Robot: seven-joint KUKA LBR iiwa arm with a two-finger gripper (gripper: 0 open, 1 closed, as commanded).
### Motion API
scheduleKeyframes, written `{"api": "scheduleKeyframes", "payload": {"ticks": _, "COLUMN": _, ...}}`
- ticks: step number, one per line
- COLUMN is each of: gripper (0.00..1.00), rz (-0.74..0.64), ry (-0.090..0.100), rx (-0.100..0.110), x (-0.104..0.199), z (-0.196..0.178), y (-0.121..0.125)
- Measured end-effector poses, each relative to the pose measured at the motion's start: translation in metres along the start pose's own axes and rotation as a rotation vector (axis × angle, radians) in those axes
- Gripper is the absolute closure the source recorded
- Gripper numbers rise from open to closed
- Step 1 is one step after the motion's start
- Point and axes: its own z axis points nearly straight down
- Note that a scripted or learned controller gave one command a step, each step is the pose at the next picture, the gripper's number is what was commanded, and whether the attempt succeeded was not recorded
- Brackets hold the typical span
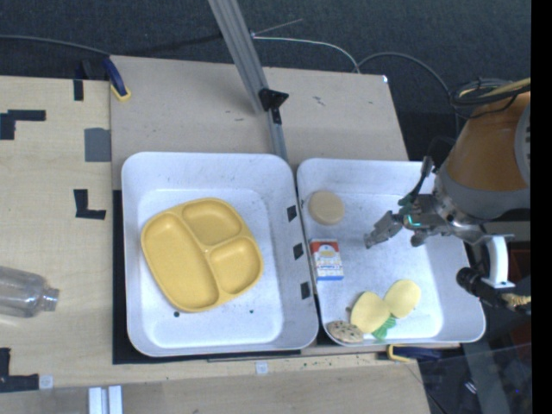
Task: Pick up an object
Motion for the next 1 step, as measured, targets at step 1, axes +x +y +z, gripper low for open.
{"api": "scheduleKeyframes", "payload": {"ticks": 1, "gripper": 0.00, "rz": 0.000, "ry": -0.004, "rx": -0.007, "x": -0.0647, "z": -0.0263, "y": 0.1152}}
